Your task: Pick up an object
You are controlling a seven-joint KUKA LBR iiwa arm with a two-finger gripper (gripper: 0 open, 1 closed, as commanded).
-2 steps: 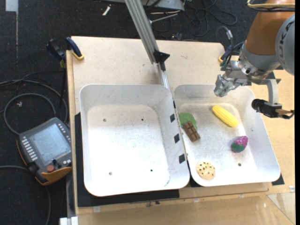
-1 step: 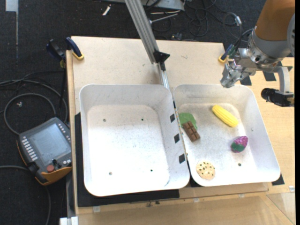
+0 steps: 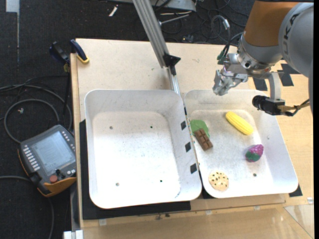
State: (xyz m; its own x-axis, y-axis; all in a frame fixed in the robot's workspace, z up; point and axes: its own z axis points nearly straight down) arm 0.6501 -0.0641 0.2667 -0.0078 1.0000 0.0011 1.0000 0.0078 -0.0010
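- The cookie sits lowest in the frame, in the right bin.
- My pincer hangs at upper right, above the corn; how it stands, I cannot tell.
- Risk: the rounded corn could roll from my grip.
- No readable writing anywhere.

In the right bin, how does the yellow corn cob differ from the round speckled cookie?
The yellow corn cob is long and lies at a slant; the round speckled cookie is a flat disc. The corn is bright plain yellow, the cookie pale tan with dark specks. The corn sits toward the far side of the right white bin, nearer the gripper; the cookie lies at the near edge. Both rest free on the bin floor.
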